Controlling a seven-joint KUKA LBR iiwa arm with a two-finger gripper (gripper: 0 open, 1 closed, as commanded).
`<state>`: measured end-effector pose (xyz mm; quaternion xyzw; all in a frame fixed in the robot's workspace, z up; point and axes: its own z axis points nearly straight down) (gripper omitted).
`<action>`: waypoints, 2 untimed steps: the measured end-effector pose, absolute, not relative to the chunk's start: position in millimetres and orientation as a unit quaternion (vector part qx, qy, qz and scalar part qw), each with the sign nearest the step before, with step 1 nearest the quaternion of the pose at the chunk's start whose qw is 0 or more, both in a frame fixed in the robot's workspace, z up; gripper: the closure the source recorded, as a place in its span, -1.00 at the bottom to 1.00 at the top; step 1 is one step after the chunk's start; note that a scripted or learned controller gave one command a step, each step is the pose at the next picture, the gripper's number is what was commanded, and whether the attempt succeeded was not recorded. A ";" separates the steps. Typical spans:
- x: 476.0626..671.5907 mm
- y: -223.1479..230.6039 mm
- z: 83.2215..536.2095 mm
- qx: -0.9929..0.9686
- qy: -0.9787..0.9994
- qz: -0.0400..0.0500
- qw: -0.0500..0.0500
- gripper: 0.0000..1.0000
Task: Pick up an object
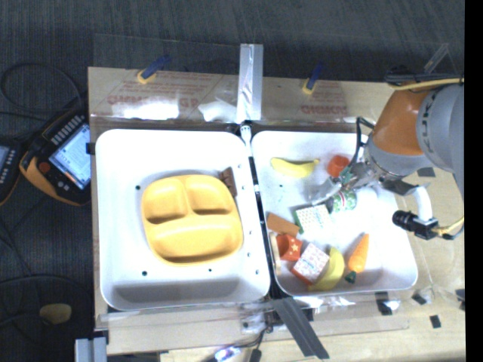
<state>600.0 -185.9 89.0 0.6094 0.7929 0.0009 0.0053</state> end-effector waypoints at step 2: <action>573.5 -185.9 89.4 0.560 0.828 0.000 0.005 -1.00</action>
